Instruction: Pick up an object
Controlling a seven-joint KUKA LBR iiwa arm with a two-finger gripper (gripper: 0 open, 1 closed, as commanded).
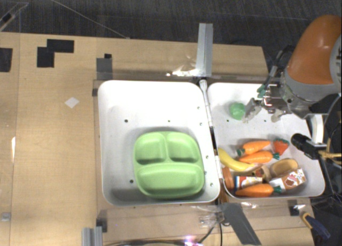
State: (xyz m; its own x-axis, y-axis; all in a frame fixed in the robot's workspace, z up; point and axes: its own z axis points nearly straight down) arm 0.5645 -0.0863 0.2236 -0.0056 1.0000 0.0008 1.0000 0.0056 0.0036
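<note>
Camera view: the gripper [265, 102] hangs over the far part of the right bin [224, 98], with its fingers [251, 108] spread and nothing between them. The green toy [237, 110] lies on the bin floor just left of the fingertips, apart from them and alone in that far part of the bin. It is the likeliest target.

The remaining items are heaped at the near end of the right bin: two carrots [255, 151], a banana [233, 161] against the left wall, a third carrot [254, 190], and a small carton [291, 178] toward the right wall. The left bin [115, 111] holds a green tray [168, 163].

Handling judgement: the green toy looks small, rounded and light, probably hollow plastic or soft rubber. A smooth curved surface tends to squirt out of a two-finger pinch, so close across its widest middle, with the fingers low enough to straddle it. Its exact shape is too small to tell.

The heaped items touch one another; a grasp there risks dragging neighbours
</note>
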